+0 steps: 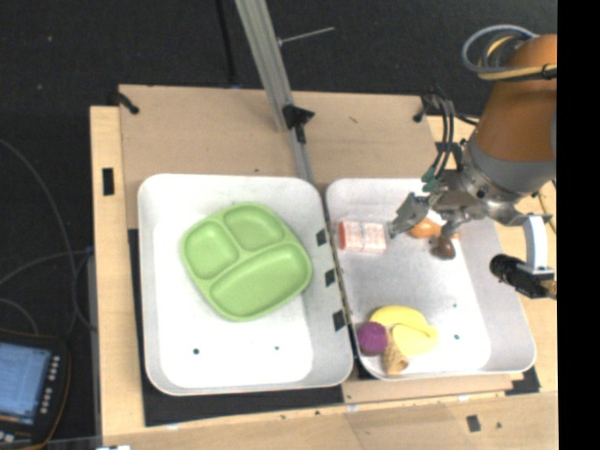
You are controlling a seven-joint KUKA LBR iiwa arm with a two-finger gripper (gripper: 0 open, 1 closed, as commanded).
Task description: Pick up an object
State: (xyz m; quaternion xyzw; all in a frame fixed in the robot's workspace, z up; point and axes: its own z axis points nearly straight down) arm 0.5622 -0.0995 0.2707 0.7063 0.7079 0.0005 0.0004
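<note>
We are looking over the wooden bench [216, 139]: the left white bin [169, 345] is carrying a green divided plastic plate [246, 261]. In the right white bin [487, 336], near its far edge, our end effector [429, 225] is hanging spread wide around a small orange object [427, 227], not yet lifting it.
</note>
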